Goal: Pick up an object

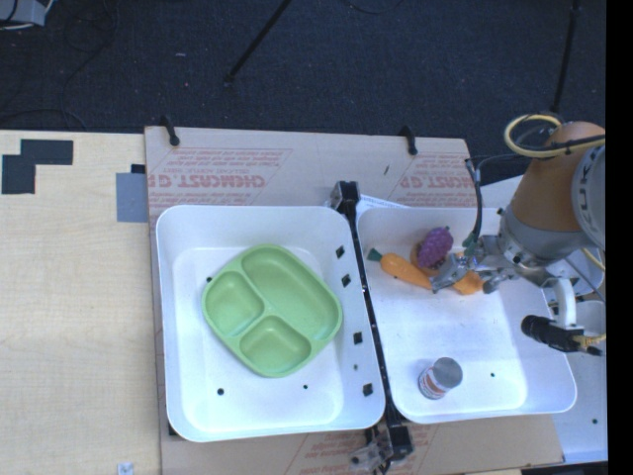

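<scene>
Tool (457, 277): positioned low in the right bin (495, 404), among a tight cluster of toy food near the bin's far side; whether it is released or clenched cannot be told, since its tip merges with the items around it.
Nearest item: a small orange piece (469, 284) is seen touching or just beside the tool tip; a grasp on it cannot be confirmed.
Carrot (406, 268): lies at a slant just left of the tool, its green end toward the divider (362, 305) between the bins.
Grapes (434, 246): a purple bunch sits just behind the carrot, touching or nearly touching it.
Can (439, 376): stands well apart, near the front of the same bin.
Left bin (188, 404): a green divided plate (271, 309) is carried here, far from the tool.
Risk, crowding: with three items packed together, two may be pinched at once, or a neighbour may be pushed aside instead of gripped.
Risk, slip: the carrot's tapered, rounded shape is judged likely to squirt out of a closing grip.
Risk, empty lift: a closure on an edge only may release the item as the arm (554, 196) is raised.
Risk, wall: items nudged toward the divider would be harder to reach.
</scene>
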`<state>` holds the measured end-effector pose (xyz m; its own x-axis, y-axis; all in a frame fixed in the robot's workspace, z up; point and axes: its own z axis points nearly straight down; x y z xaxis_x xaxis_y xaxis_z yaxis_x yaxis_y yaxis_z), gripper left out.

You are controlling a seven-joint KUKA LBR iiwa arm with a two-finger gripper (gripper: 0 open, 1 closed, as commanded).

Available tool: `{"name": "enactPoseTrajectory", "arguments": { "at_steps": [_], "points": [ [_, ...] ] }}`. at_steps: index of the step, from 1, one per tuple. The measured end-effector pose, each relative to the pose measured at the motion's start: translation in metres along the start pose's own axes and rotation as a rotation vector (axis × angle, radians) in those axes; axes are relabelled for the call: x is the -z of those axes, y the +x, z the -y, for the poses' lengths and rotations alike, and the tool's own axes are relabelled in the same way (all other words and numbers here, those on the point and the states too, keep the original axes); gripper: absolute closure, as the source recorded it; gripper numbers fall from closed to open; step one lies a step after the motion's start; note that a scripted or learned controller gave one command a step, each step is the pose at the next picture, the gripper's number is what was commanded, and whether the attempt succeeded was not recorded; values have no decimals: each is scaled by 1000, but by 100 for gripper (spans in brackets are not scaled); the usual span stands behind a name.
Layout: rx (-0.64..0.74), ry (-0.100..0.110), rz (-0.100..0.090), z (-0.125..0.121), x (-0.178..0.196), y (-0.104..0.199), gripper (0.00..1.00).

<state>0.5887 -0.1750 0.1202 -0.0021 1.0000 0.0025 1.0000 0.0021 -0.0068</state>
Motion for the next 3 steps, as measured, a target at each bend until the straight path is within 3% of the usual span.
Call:
{"name": "enactPoseTrajectory", "arguments": {
  "at_steps": [1,2,3],
  "points": [
    [-2,-1,1,0,-35,1,0],
    [-3,-3,2,0,-23,0,100],
    [-5,-8,3,5,23,0,100]
  ]
}}
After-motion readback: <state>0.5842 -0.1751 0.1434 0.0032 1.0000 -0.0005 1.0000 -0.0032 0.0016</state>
